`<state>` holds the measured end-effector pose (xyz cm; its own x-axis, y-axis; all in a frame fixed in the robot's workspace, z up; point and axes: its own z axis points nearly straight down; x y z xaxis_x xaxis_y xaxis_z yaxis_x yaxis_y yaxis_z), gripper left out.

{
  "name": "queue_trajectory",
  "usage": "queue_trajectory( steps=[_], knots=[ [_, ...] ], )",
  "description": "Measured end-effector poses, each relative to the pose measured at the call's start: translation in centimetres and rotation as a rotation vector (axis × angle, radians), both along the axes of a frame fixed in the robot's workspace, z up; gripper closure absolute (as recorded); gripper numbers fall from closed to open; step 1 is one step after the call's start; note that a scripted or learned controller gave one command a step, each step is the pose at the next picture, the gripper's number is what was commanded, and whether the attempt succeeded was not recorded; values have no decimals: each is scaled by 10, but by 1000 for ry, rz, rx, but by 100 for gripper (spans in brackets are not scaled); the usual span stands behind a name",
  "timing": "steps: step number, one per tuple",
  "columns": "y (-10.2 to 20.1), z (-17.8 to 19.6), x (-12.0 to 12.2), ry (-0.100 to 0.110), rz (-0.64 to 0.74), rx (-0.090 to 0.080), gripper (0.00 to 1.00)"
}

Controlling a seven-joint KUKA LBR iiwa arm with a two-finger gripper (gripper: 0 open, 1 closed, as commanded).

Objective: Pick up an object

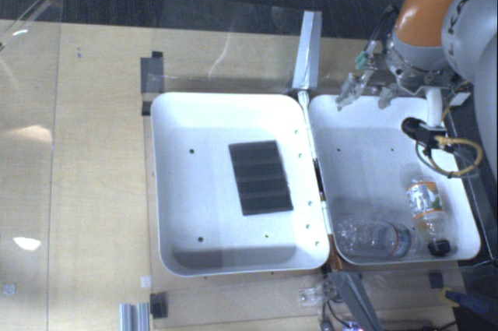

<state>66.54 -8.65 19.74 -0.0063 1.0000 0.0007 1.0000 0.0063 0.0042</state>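
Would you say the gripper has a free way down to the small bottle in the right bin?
Probably yes: the small bottle lies uncovered near the bin's right wall, apart from the clear jar, with the gripper above the far rim.

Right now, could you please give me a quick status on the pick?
Gripper above right bin's far rim, holding nothing. Small clear plastic bottle and clear glass jar lying untouched in right white bin. Nothing blocking.

The gripper hangs over the right bin's far edge (bottle well apart).

Clear bottle lying in right bin
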Motion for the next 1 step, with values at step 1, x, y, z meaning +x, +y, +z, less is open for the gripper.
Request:
queue_trajectory(
  steps=[1],
  knots=[
    [-32, -109, -44, -3, -35, -1, 0]
  ],
)
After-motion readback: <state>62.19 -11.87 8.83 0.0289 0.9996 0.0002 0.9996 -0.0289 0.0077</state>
